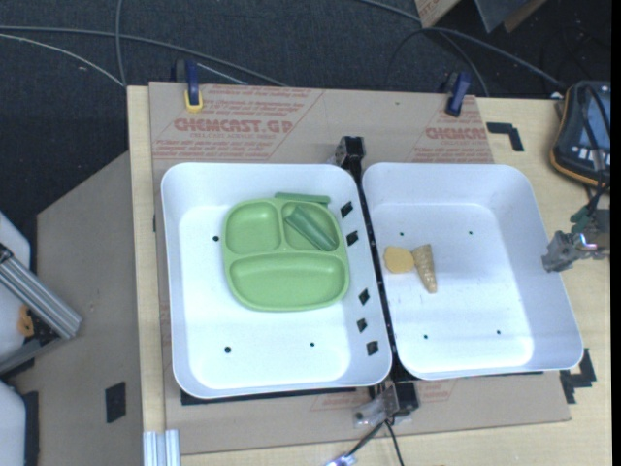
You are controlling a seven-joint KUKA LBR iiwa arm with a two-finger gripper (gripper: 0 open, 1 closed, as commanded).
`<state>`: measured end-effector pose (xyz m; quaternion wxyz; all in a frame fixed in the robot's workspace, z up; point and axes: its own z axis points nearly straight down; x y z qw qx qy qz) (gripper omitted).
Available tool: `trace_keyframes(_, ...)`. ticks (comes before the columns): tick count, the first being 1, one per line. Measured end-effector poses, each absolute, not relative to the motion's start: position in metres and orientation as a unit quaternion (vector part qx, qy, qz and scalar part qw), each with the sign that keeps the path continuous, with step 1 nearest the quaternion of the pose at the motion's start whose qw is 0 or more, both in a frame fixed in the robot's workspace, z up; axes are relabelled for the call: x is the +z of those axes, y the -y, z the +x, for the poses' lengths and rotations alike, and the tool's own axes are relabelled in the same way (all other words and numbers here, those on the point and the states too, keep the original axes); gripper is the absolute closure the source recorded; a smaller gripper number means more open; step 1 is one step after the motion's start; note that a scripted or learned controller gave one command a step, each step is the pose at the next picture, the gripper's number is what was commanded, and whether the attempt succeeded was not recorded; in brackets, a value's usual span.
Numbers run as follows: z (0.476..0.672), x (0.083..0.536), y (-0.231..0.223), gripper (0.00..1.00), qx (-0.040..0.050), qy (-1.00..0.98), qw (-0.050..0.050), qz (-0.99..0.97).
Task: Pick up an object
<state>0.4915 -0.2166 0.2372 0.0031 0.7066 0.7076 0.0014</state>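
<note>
In the left bin [194,348] lies a green divided plate [286,282]. A darker green pod-shaped piece [312,225] rests in the plate's upper right compartment, partly over its rim. The right bin [505,309] holds two small things near its left side: a round yellow piece [399,259] and a tan cone-shaped piece [426,267]. The two lie side by side and touch or nearly touch.
Both bins sit on a brown board [243,124] held by blue clamps [193,85] at the back. A black and orange device [585,142] lies at the far right, with a small grey fitting [566,249] and cables beside the right bin's edge.
</note>
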Motion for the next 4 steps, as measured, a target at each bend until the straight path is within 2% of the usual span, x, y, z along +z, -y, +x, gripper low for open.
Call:
trace_keyframes(1, 0.493, 0.252, 0.217, 1.0, 0.0008, -0.708, 0.002, 0.707)
trace_keyframes(4, 0.565, 0.267, 0.073, 1.0, 0.0015, -0.71, 0.001, 0.705)
